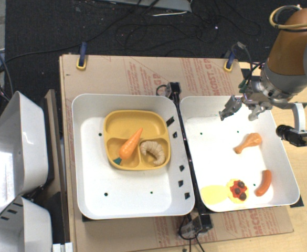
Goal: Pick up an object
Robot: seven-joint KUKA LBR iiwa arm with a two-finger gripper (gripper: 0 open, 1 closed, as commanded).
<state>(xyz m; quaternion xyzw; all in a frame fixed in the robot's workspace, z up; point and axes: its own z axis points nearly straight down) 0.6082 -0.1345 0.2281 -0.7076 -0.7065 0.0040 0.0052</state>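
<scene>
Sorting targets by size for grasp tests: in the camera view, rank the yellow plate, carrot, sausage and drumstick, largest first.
1. Yellow plate
2. Carrot
3. Drumstick and sausage: they look about alike, so I won't rank them.

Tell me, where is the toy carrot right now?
The carrot lies in the yellow divided plate in the left bin, just left of the shrimp.

Red print on the cardboard sheet (pixel 143 72) is too blurred to read.

One fixed camera looks down at a slant from above the brown cardboard-covered worktop (pixel 143 70), far enough to take in both shallow white plastic bins (pixel 90 193) and the dark floor beyond.
</scene>
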